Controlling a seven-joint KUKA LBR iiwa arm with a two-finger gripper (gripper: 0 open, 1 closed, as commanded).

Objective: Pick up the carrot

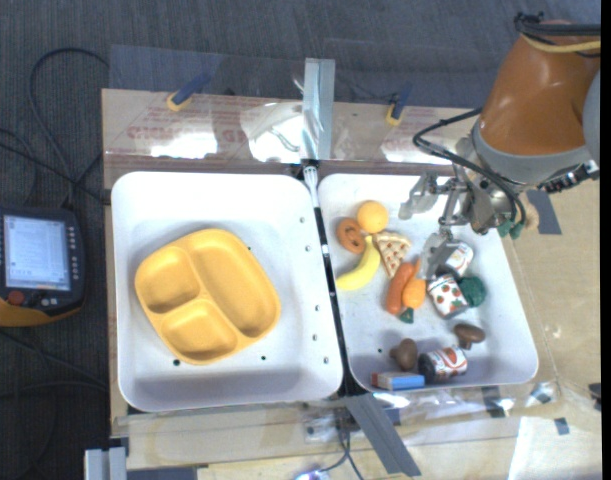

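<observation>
The carrot (402, 287), orange with a small green tip at its lower end, lies in the middle of the right bin (520, 353), between a banana and a white block with red spots. My gripper (432, 224) hangs over the upper right part of that bin, up and to the right of the carrot and apart from it. Its metal fingers (416, 198) look open, and I see nothing between them.
Crowded round the carrot are a pizza slice (390, 251), a banana (359, 269), an orange ball (372, 215), a pretzel (351, 234), the spotted block (445, 294) and a green piece (472, 290). A mushroom (469, 335), can (445, 363) and blue bar (398, 380) lie nearer the front. The left bin holds a yellow divided plate (205, 293).
</observation>
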